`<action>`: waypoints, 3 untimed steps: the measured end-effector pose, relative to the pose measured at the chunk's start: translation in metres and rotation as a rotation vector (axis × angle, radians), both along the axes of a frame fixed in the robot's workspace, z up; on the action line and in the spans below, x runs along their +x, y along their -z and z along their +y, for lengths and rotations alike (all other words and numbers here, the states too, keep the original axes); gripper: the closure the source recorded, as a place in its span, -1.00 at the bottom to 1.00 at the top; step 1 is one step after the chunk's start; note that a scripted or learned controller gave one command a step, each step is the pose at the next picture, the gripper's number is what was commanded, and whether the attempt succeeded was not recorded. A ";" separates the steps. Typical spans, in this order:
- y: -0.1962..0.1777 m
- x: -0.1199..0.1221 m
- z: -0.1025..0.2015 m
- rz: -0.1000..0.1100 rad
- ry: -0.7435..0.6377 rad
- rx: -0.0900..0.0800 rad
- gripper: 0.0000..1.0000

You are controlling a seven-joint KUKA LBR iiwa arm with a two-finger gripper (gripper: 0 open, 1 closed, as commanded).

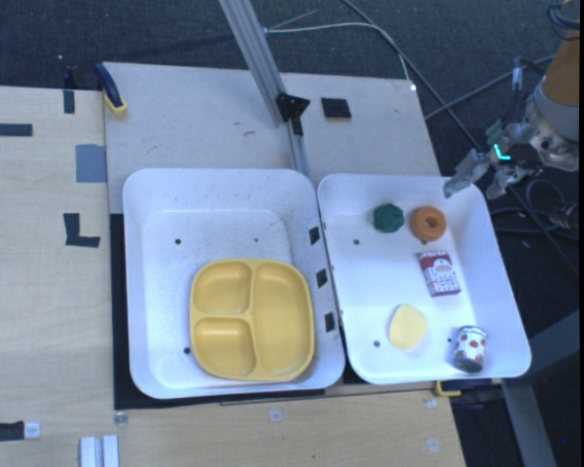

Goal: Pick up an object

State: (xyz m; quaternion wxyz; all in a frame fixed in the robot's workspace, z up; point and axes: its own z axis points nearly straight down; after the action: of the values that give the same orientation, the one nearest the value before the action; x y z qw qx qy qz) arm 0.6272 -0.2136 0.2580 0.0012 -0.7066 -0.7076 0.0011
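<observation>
Nearest you, along the front of the right bin [343, 261], sit a small grey-and-white figure with red spots [469, 346] in the corner and a pale yellow soft lump [408, 326] just beside it. Behind them lies a red-and-white packet [440, 272], then a brown doughnut-shaped ring [428, 223] and a dark green lump [388, 218] near each other. Any of these could serve as your object; none is held. The left bin [156, 212] carries a yellow divided tray [252, 317].

Farthest back, the gripper [475, 175] hovers at the right bin's far right corner, outside the rim, so I judge you are at the approach step. Next you need to bring it in over one piece and lower it squarely. Whether its jaws are spread or closed, I cannot tell; it is small, blurred, and the arm is cut off at the edge.
</observation>
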 end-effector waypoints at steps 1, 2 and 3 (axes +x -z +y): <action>-0.001 0.001 0.000 -0.002 0.000 -0.001 -1.00; 0.063 0.001 0.006 0.004 -0.001 0.000 -1.00; 0.107 -0.001 0.005 0.003 0.000 0.000 -1.00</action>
State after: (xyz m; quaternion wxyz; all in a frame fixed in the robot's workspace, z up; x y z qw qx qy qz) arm 0.6266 -0.2081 0.1514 0.0022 -0.7067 -0.7075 0.0023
